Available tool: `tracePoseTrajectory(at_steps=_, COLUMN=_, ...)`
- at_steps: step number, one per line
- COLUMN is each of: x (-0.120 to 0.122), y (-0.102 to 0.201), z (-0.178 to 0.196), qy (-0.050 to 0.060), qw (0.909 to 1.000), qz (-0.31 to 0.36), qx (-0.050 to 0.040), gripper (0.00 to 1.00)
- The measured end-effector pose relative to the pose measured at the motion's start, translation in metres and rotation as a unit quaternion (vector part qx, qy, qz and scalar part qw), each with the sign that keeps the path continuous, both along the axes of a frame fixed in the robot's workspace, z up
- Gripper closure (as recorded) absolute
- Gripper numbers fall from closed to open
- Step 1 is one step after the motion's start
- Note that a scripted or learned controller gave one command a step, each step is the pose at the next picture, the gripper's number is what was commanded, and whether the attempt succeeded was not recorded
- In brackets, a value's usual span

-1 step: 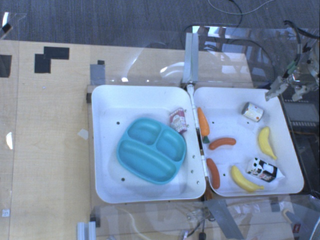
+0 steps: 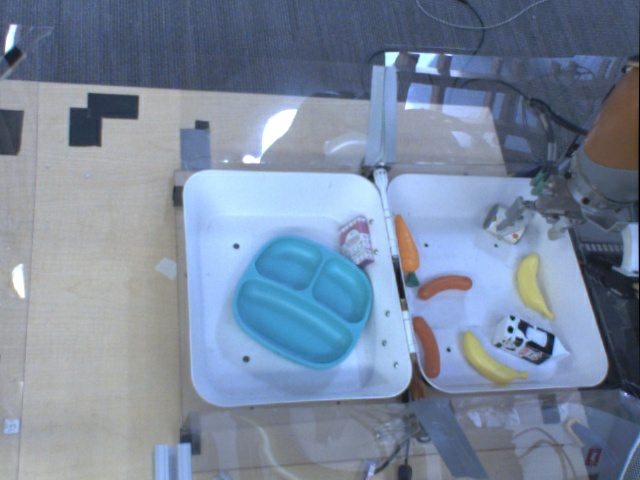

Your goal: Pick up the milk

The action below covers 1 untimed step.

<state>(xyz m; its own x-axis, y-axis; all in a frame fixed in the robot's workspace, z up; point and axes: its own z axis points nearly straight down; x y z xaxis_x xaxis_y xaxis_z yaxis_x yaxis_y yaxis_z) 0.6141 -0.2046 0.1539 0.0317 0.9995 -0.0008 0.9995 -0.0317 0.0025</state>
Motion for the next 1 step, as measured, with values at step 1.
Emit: tracePoseTrajectory(at_steps=1, x=-0.0571, y=0.0151, z=-0.0651, qy=-0.004, qw=0.9983, qz=-0.058, qx=0.0001, gripper=0.0)
